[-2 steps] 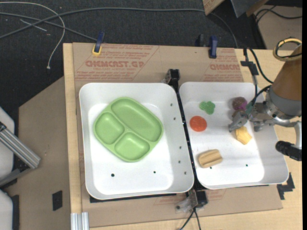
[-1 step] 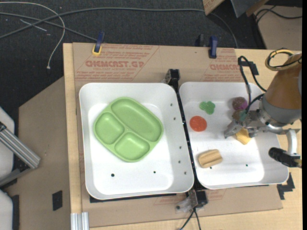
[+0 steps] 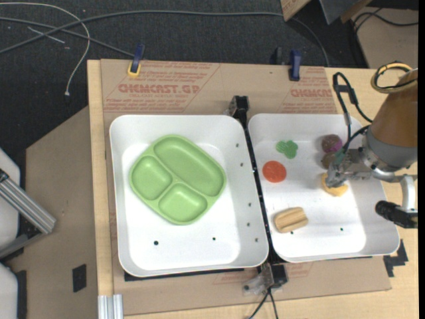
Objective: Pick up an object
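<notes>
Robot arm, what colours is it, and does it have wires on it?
The robot arm has a wide orange band with a grey section below it, ending in a small metal gripper. A black cable loops alongside it, and a yellowish ring sits near the top.

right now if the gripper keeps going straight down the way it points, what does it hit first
Most likely the yellow piece directly under the gripper in the right bin. How close they already are cannot be judged from this slanted view.

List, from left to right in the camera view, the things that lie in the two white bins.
Green divided plate → red round piece → green leafy piece → bread roll → pincer over a yellow piece.
</notes>
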Available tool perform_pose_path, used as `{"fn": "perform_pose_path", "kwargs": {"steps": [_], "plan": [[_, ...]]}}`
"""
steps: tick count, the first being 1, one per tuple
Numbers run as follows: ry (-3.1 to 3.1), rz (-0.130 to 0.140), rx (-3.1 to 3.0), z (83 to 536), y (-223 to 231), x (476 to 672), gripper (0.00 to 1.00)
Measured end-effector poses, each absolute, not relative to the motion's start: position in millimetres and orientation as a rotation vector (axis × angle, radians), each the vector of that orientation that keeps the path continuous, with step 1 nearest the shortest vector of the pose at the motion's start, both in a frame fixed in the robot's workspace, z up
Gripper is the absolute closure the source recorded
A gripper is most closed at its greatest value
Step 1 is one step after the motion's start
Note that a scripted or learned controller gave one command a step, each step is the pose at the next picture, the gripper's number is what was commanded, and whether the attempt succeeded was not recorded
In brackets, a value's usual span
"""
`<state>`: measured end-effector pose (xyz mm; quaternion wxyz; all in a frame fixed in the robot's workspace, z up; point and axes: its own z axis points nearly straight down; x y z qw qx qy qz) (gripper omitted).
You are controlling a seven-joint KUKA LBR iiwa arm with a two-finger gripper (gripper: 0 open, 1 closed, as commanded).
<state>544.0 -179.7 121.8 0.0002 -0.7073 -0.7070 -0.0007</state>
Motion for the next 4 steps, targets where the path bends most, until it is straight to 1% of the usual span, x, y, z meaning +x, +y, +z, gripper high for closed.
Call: {"fn": "perform_pose_path", "kwargs": {"steps": [1,2,3,4], "plan": [[-2.227,-0.005,-2.223,167.5,-173.2,546.7,1.0],[-2.229,-0.007,-2.225,231.5,-170.5,552.6,1.0],[-2.227,-0.005,-2.224,283.4,-170.6,553.8,1.0],[-2.225,0.0,-2.213,269.8,-109.4,553.9,1.0]]}}
